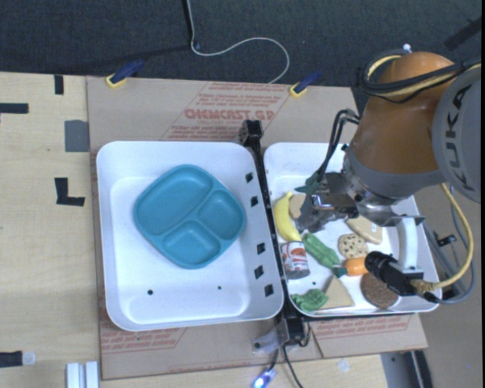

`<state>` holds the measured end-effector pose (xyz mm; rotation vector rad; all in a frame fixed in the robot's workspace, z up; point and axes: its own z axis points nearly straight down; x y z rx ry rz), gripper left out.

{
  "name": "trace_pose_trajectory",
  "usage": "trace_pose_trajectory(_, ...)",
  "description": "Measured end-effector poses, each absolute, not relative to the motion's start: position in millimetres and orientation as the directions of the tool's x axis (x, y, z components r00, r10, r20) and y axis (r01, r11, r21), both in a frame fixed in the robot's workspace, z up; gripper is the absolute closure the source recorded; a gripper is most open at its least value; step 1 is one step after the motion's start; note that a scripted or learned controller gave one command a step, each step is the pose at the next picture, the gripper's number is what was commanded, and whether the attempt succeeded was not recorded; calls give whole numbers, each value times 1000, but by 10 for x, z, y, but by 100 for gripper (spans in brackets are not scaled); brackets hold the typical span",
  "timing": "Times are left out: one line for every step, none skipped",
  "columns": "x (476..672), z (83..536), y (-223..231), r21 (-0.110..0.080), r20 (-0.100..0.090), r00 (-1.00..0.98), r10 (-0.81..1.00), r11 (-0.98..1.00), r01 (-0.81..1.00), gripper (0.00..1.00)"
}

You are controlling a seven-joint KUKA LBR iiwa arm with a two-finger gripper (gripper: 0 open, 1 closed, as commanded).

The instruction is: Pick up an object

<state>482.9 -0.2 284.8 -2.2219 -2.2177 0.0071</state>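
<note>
At the left of the frame I see the left bin [117, 217] holding just a blue divided plate [190, 215], lying flat near its middle, so nothing there needs gripping. Right of the divider, the right bin [291, 156] is crowded with toy food: a banana [284, 217] along its left wall, a small can [296, 259] below it, a green pea pod [322, 250], cookies. The gripper [317, 207] hangs low over the banana's right side (its grip state I cannot tell), likely lining up a pick there.
</note>
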Motion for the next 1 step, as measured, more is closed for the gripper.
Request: trace_pose_trajectory(5366, 2325, -148, -5, -2, 1, 1000, -1, 1000, 100)
